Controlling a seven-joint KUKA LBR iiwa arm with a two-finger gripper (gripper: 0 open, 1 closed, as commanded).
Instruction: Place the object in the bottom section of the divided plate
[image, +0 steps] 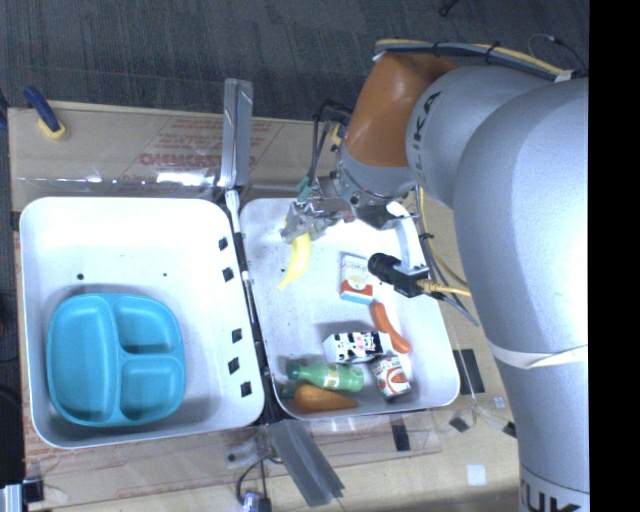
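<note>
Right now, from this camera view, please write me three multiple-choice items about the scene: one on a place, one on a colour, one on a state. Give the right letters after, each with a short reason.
1. Where does the divided plate lie?
A. In the left bin
B. In the right bin
C. On the bench outside the bins

2. What colour is the divided plate?
A. Red
B. Light blue
C. Black

3. What is the state of the banana?
A. It lies in a plate section
B. It hangs at the gripper, over the right bin
C. It lies under the carrot

Answers:
1 A: the plate rests on the floor of the left bin.
2 B: all its sections are light blue.
3 B: the banana's upper end sits at the gripper's fingertips, far from the carrot.
</note>
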